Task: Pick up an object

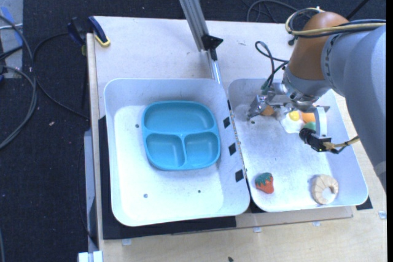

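A pale wooden bench (153,40) stands on dark carpet (49,150), with black cables trailing over the floor to the left and behind. An aluminium strut (187,0) slants down from the top to the join between the two shallow white bins. A blue and yellow clamp (98,32) sits at the bench's far left corner.

The left bin (123,193) holds one blue divided plate (182,135) with three compartments. The right bin (288,175) holds the loose objects: one toy strawberry (264,182) near the front edge, one pale round ridged piece like a toy pastry (323,188) in the front right corner, and a white and orange toy piece with a touch of green (296,119) toward the back.

The grey arm with its orange band (316,49) reaches in from the right, and the gripper (263,106) is low over the back part of the right bin. The white and orange piece lies just beside it, on its right, close under the wrist; whether they touch is unclear. The strawberry and the pastry lie well apart from it, toward the front. Whether the gripper is apart or together I cannot tell
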Robot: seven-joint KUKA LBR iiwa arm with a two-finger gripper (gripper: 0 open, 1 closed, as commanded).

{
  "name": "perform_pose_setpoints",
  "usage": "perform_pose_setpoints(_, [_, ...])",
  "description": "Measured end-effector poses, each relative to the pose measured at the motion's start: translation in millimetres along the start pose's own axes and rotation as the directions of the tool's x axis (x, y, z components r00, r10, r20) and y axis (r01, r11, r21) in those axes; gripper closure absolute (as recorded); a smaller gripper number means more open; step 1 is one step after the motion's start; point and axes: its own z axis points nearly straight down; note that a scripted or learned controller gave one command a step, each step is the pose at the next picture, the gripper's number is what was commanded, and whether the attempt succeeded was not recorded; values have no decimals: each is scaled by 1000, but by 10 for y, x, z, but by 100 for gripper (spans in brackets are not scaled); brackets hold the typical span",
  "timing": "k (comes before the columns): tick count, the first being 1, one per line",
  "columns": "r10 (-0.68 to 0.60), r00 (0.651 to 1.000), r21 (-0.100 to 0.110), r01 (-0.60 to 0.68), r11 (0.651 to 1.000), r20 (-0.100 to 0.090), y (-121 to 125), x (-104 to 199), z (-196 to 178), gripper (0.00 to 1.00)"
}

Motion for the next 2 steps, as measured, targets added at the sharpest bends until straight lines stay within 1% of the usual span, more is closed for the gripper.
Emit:
perform_pose_setpoints(1, [0,1000,-3,0,1000,1,9,-3,-118,100])
perform_pose_setpoints(2, [0,1000,-6,0,1000,0,7,0,-546,100])
